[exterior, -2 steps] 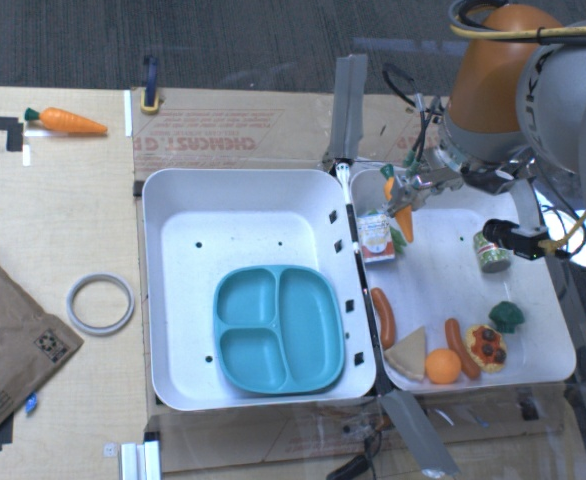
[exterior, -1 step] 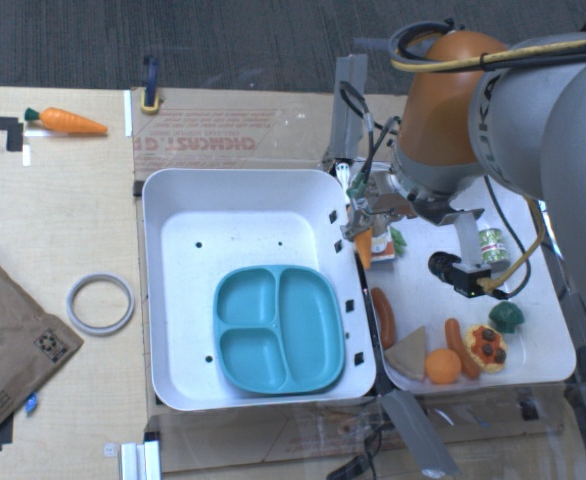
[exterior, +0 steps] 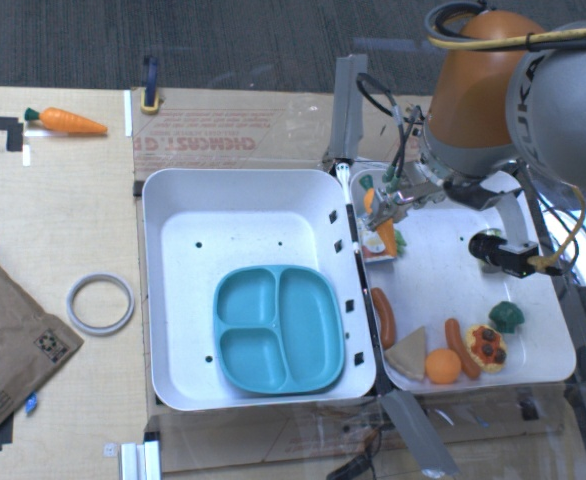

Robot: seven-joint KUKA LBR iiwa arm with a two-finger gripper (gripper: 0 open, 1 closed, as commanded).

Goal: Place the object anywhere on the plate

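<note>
Bench: left bin (exterior: 173, 268) holds plate (exterior: 277, 329); right bin (exterior: 533, 363) food; claw (exterior: 385, 208) grip unclear.

Toy carrot (exterior: 65, 121) lies far left on the counter (exterior: 53, 218), next to a small black bracket (exterior: 3, 128). Grey tape ring (exterior: 100, 302) flat on the counter just left of the left bin (exterior: 173, 268). Brown cardboard box (exterior: 8, 353) at the near-left edge, cut off by the frame. Blue clamp (exterior: 151, 83) at the far edge of a cardboard sheet (exterior: 233, 128) lying behind the left bin. Dark carpet (exterior: 223, 18) beyond the counter.
</note>
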